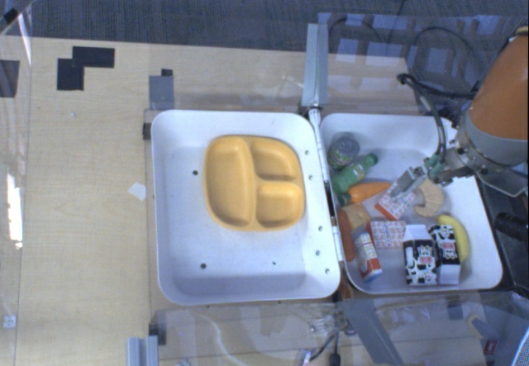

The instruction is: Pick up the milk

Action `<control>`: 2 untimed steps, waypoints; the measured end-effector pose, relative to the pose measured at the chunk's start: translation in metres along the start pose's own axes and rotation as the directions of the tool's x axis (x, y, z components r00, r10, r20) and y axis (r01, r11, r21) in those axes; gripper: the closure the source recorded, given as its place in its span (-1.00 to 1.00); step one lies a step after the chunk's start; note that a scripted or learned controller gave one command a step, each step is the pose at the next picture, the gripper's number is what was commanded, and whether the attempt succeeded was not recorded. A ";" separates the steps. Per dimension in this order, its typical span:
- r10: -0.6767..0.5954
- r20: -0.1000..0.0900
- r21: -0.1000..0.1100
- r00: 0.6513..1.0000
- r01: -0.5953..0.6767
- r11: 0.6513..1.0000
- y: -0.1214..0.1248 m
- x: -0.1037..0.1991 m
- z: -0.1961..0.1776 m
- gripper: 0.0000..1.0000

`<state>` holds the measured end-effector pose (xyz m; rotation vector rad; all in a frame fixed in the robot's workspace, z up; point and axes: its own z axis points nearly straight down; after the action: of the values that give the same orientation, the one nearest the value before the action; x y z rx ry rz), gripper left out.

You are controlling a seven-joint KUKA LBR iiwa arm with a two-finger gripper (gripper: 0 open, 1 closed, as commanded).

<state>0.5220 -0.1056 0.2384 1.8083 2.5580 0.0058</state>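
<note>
- Left bin (165,191): holds a yellow divided tray (253,181).
- Right bin (488,269): crowded with small goods.
- Arm (504,100): enters from the right; its gripper (411,183) hangs over the bin's middle, whether apart or together cannot be told.
- Milk cartons (431,257): two cow-patterned cartons side by side at the near edge, long axes running near-to-far, nearer the camera than the gripper and apart from it.
- Banana (456,234): touching the cartons' right side.
- Green bottle (354,171), can (344,146): far left corner.
</note>
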 end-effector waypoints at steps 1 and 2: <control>0.086 -0.003 0.006 0.996 -0.086 0.996 -0.012 0.040 0.016 -1.00; -0.047 -0.002 0.002 0.999 0.047 0.999 -0.035 0.001 0.023 -1.00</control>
<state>0.4888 -0.1163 0.2148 1.7492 2.6017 0.0042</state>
